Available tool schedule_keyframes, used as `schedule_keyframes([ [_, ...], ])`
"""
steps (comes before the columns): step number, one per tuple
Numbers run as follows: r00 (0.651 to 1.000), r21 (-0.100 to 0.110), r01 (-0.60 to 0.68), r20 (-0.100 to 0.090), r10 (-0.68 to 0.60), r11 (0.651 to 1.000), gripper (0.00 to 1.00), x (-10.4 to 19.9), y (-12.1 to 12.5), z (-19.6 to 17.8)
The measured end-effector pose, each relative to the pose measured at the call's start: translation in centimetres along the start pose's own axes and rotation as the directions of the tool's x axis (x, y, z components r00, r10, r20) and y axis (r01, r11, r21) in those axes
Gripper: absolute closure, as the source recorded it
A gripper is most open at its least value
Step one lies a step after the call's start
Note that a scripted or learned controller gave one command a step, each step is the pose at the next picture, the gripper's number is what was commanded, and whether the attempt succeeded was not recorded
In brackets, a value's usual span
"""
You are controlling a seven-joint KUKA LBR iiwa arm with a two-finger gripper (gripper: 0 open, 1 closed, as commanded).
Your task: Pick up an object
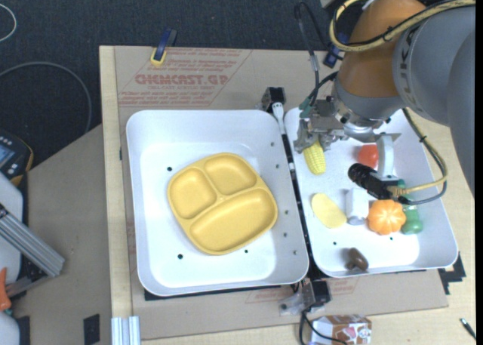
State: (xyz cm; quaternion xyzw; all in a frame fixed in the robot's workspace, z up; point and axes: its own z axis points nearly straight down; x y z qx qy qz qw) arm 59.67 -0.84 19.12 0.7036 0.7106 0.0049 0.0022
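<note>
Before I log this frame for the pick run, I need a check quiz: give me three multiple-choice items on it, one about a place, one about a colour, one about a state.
1. Where does the divided plate lie?
A. in the left bin
B. in the right bin
C. on the cardboard outside the bins

2. What colour is that plate?
A. white
B. yellow
C. green

3. How does the gripper stand to the corn cob?
A. far off, above the left bin
B. carrying it over the plate
C. low in the right bin, just above the cob

Answers:
1 A: the plate sits in the middle of the left bin.
2 B: all three of its compartments are yellow.
3 C: the gripper is at the upper left of the right bin, with the cob lying right under it on the bin floor.
</note>
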Motion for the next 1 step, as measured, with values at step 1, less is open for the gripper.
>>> schedule_keyframes([
  [1, 1.0, 0.008, -0.004, 0.002, 0.004, 1.0, 1.0, 5.86, -6.24, -7.18],
])
